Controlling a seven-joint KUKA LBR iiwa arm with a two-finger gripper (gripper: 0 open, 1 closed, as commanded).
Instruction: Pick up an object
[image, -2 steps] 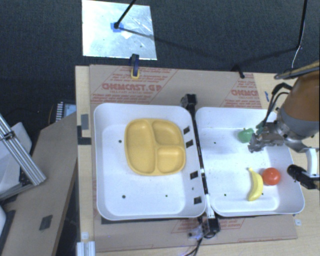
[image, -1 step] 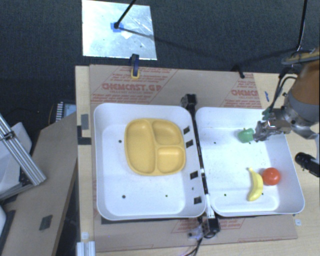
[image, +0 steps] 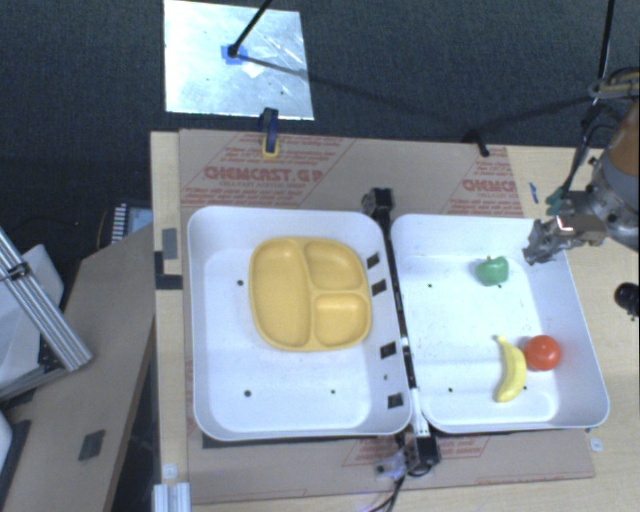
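In the right bin lie a green pepper-like fruit near the far side, a yellow banana and a red tomato near the front right. The tomato touches the banana's upper end. My gripper hangs over the right bin's far right edge, just right of the green fruit and apart from it. Nothing shows between its tips.
The left bin holds a yellow divided plate with three compartments. A black divider strip runs between the bins. Both bins rest on a cardboard sheet. A shiny metal panel lies beyond the bench.
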